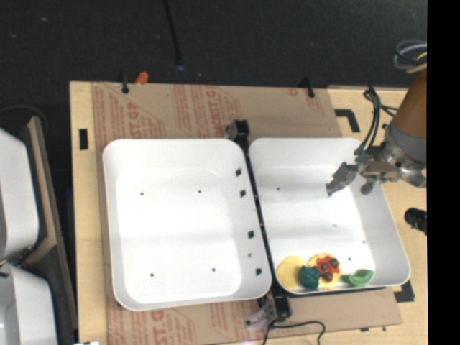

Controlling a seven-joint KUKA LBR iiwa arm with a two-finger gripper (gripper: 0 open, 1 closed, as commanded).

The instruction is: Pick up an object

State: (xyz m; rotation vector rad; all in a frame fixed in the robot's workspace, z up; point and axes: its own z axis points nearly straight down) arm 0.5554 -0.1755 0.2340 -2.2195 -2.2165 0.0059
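Observation:
A cluster of small objects lies at the near edge of the right bin (374, 214): a pale yellow piece (290, 270), a teal piece (310, 278), a red and orange piece (328, 264) and a green piece (361, 276). My gripper (352, 181) hangs over the upper right part of that bin, well away from the cluster. Its two grey fingers are spread apart with nothing between them. The arm comes in from the right, with its orange band (412, 110) above the wrist.
The left bin (115, 214) sits beside the right one, with black clips (244, 192) along the seam between them. Both bins rest on a cardboard sheet (180, 113) on the bench. A black cable (170, 24) runs across the dark floor behind.

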